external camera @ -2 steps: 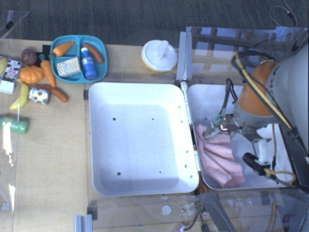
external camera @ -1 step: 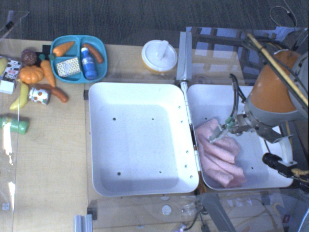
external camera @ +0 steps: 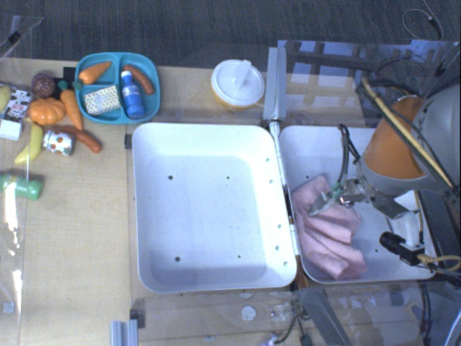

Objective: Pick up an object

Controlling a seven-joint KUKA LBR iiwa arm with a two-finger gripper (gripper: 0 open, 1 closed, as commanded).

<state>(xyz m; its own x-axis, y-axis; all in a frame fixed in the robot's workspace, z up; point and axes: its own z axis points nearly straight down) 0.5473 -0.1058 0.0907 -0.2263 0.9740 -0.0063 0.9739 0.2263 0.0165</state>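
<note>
your tool (external camera: 330, 199) is reaching down onto the pink cloth (external camera: 328, 229) in the right bin (external camera: 317, 143), at its 9 o'clock side. you cannot tell its grip. next, you are pinching and lifting.

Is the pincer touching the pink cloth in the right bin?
Touching. In the camera view the pincer lies on the upper part of the pink cloth, with no gap visible between them.

Left bin (external camera: 209, 157) open throughout, pink cloth (external camera: 328, 233) apparently crowding right bin (external camera: 317, 137)
</note>
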